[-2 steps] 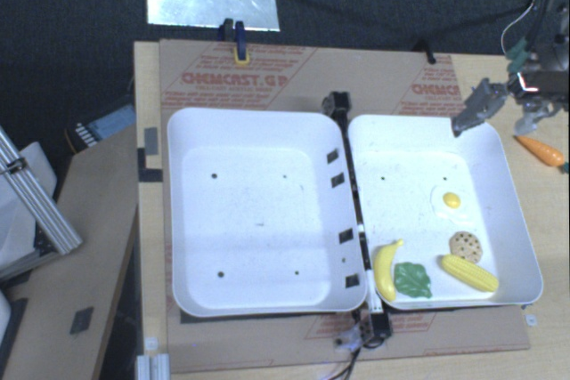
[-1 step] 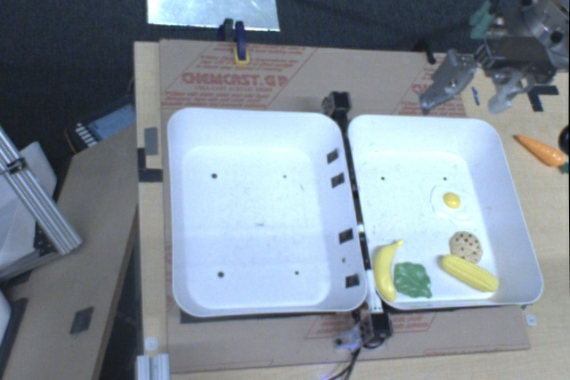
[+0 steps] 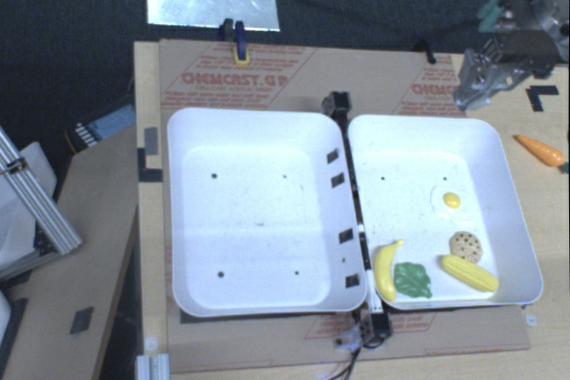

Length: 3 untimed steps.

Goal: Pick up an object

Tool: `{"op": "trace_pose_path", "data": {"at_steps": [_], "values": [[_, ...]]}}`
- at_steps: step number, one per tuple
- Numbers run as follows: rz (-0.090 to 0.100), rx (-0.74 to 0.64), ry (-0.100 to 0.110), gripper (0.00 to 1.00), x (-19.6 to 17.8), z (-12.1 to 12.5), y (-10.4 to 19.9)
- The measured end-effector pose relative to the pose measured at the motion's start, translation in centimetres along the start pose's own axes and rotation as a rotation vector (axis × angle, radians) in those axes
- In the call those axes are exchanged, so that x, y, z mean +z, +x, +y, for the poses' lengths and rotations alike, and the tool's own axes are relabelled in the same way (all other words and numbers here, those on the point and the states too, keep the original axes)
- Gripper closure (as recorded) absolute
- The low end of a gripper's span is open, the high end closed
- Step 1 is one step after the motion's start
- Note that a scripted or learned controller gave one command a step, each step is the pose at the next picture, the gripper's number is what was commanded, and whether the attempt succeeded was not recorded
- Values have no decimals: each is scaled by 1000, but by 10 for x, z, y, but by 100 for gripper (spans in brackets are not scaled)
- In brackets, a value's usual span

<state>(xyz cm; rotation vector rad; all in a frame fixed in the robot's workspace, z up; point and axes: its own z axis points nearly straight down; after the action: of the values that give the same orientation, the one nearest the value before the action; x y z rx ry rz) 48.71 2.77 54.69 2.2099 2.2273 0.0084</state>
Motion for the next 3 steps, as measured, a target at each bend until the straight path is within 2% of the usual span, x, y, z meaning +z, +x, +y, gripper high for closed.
{"op": "trace_pose_path", "data": {"at_steps": [1, 2, 3], "values": [[1, -5, 6, 100, 13, 16, 92], [0, -1, 6, 100, 54, 42, 164], [-5, 1, 21, 100, 199, -4, 179]]}}
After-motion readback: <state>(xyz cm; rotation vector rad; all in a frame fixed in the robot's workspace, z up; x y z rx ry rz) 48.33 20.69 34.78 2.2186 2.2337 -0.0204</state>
